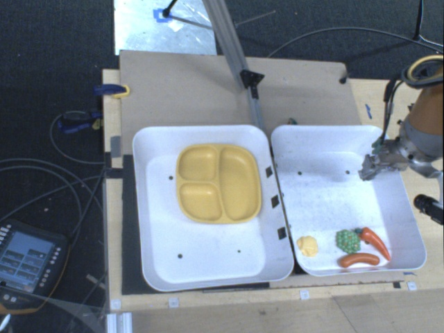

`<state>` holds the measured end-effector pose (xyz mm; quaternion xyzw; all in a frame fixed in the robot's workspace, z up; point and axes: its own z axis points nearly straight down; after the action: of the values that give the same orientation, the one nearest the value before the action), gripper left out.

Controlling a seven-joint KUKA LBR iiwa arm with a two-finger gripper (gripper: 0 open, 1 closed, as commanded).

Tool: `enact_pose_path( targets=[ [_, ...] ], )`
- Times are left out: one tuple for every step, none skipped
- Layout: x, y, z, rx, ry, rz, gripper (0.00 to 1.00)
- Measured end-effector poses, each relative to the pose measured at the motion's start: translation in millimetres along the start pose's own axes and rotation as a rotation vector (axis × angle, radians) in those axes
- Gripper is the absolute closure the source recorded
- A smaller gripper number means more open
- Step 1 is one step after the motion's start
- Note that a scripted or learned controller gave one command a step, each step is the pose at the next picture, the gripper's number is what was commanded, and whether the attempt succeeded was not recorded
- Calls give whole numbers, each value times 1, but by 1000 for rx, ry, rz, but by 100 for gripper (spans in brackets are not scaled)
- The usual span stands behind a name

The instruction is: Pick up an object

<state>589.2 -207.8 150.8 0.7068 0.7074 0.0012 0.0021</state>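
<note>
A: Anything picked up?
B: Not yet. The gripper [370, 166] hangs over the right bin [326, 186]; open or closed, I cannot tell. Carrot [375, 242], sausage [359, 260] and broccoli [347, 240] lie at its near corner.
A: Surroundings?
B: Tan counter [208, 89], dark carpet [48, 40], yellow plate [218, 183] in the left bin [159, 255]

Even, fairly bright overhead light fills the scene, and both white bins [208, 269] come close to washing out, with soft shadow only along their inner walls. A glaring pale floor patch [149, 12] sits at the far left. The dark carpet [48, 47] looks grainy (compression noise, mostly). Focus is soft throughout, with small objects lacking crisp edges.
</note>
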Motion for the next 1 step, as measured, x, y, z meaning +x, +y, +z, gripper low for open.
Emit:
enact_pose_path(
  targets=[
    [5,2,-64,-4,-1,-6,100]
  ],
)
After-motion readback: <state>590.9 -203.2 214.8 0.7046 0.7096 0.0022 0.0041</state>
